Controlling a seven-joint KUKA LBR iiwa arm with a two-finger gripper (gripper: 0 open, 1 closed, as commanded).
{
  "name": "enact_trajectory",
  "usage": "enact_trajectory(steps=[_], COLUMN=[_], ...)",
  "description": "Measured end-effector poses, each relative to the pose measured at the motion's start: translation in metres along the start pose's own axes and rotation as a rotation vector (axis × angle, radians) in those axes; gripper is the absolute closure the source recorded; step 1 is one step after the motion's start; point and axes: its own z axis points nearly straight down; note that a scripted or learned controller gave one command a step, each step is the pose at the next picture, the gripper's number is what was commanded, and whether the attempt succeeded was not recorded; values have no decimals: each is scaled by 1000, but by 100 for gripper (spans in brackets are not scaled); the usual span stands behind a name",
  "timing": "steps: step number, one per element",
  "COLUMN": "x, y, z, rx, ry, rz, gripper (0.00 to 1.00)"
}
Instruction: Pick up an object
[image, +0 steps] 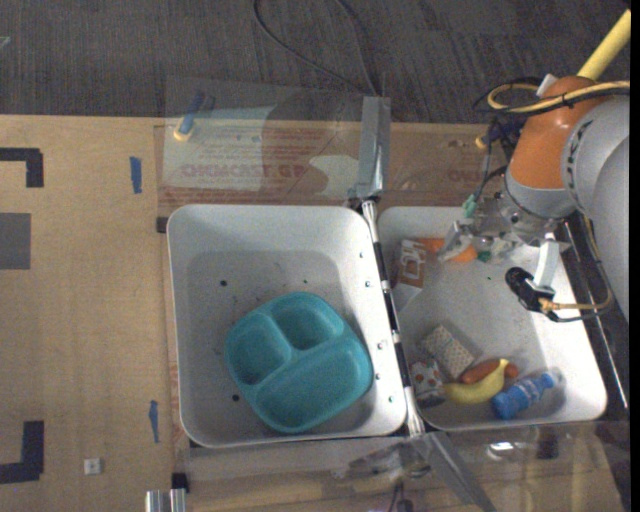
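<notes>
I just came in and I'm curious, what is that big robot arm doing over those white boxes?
The grey and orange robot arm reaches in over the right bin, with its tool near the bin's back edge, close to something small and orange. I can't tell whether it has grabbed anything. A banana, a blue bottle and some small packets lie at the front of that bin. The left bin holds a teal divided tray.

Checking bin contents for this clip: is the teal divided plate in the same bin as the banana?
No, the teal divided plate lies in the left bin; the banana is in the right bin.
</notes>
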Motion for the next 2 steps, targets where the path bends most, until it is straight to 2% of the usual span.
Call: enact_trajectory(steps=[1,2], x=[25,34], y=[1,0], z=[9,9], rx=[-10,-6], ry=[-2,-2], rz=[-1,82], gripper=[0,0])
